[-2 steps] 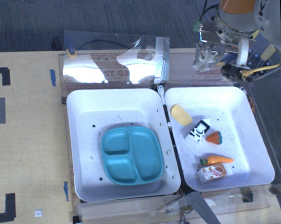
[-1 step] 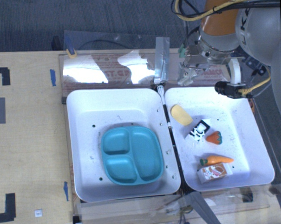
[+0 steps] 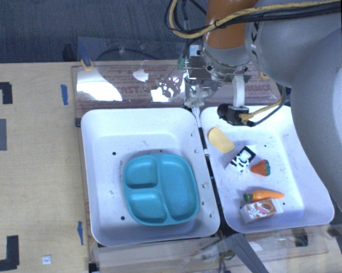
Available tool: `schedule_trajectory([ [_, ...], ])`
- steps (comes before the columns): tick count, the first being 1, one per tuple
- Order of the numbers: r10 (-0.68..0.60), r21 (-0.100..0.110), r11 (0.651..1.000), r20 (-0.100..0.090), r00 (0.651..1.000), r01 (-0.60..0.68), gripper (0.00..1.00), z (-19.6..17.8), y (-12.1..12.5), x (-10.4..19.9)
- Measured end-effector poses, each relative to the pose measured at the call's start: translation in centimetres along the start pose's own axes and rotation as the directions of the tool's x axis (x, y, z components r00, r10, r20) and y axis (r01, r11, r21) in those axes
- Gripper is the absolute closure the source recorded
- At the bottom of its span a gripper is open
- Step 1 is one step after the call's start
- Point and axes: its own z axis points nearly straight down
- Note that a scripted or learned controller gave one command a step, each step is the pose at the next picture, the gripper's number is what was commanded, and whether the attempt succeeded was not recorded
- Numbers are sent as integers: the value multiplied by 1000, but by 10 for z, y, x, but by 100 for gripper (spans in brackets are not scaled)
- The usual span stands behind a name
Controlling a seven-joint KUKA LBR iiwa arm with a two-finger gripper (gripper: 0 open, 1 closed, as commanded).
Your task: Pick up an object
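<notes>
My gripper (image 3: 194, 101) hangs over the back end of the ridge between the two white bins, below the orange-banded wrist. It is above and behind the objects, touching none of them. The right bin (image 3: 299, 156) holds a pale yellow rounded piece (image 3: 220, 139), a small black-and-white item (image 3: 242, 157), a toy strawberry (image 3: 260, 167), a toy carrot (image 3: 264, 195) and a small carton (image 3: 258, 210). A teal divided plate (image 3: 160, 188) lies in the left bin (image 3: 103, 141). The yellow piece is the object closest to the gripper, just to its front right.
The grey arm covers the upper right of the view and overhangs the right bin's far corner. A black cable fitting (image 3: 233, 113) hangs beside the gripper. A shiny clear panel (image 3: 129, 84) stands behind the bins. Bare wooden bench lies to the left.
</notes>
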Motion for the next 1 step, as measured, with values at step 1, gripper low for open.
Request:
schedule_trajectory([
  [1, 0, -4, 1000, 2, 1000, 0, 100, -11, 1, -1],
])
